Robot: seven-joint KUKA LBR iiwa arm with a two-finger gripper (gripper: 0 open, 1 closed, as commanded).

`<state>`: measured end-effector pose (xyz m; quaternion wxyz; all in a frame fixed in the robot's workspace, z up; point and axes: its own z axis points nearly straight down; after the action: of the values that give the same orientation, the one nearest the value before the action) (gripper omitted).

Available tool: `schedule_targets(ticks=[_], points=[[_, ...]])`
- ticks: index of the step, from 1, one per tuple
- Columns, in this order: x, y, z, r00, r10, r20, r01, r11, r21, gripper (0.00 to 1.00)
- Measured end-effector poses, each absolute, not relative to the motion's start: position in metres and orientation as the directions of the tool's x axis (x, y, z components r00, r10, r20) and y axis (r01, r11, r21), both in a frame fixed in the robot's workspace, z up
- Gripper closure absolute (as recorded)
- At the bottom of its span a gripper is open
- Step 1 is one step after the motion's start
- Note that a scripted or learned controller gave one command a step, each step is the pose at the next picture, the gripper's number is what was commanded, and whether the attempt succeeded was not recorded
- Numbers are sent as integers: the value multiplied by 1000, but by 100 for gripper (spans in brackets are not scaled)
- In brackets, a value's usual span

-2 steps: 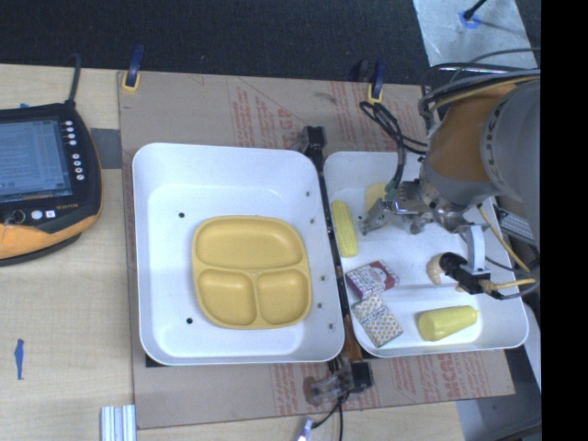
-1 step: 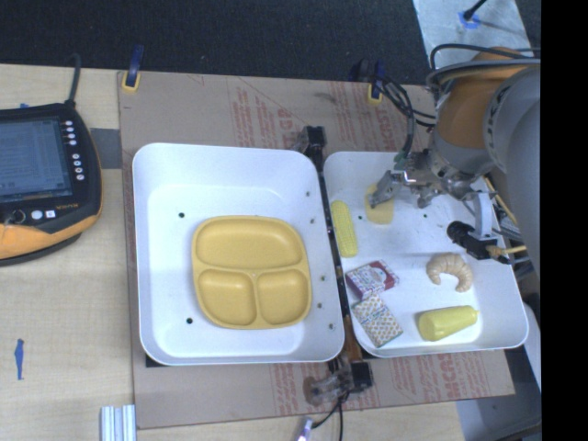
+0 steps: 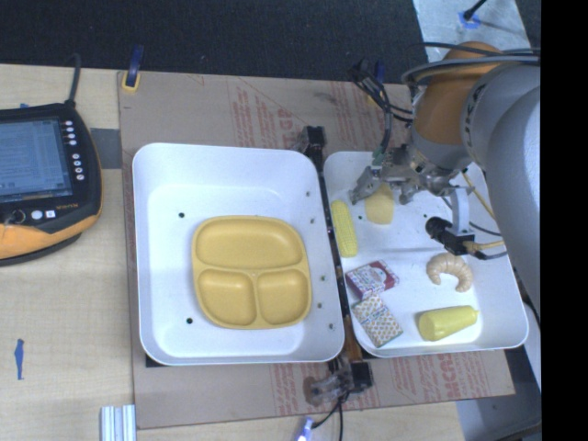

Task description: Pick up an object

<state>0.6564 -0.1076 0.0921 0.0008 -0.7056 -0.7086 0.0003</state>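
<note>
- Overhead, two shallow white bins of smooth plastic side by side on brown printed cardboard (image 3: 230,99): left bin (image 3: 161,246), right bin (image 3: 496,333).
- Left bin: one yellow divided plate (image 3: 250,271), matte, rounded, with three compartments — one long along the far side, two smaller on the near side.
- Right bin: six small things in all.
- One pale yellow blocky piece (image 3: 379,209) at the far left of the right bin, directly under the gripper (image 3: 397,184).
- One slim yellow corn-like stick (image 3: 344,227) along the bin's left wall, just beside the blocky piece.
- One curved tan croissant (image 3: 450,270) toward the right, glossy, crescent-shaped.
- One yellow rounded cylinder (image 3: 447,322) lying near the front right corner.
- Two flat printed packets: a red-and-white one (image 3: 370,278) and a speckled one (image 3: 378,320), touching corner to corner near the left wall.
- Gripper reaching down from the right, metal fingers splayed above the blocky piece; cannot tell whether spread or closed, nor whether anything is between them.
- Grey arm (image 3: 514,154) with orange band (image 3: 441,99) covering the bin's far right corner; cables (image 3: 381,95) trailing beside it.
- Left of the bins, well apart: one black-and-orange teach pendant (image 3: 41,182) with lit screen on the wooden bench (image 3: 64,338).
- One blue clip (image 3: 133,67) at the cardboard's far left corner.
</note>
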Motion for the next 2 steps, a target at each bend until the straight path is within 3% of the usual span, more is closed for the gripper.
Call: schedule_targets(ticks=[2], points=[[656,-97,92,-4,1000,1,1000,4,-5,0]])
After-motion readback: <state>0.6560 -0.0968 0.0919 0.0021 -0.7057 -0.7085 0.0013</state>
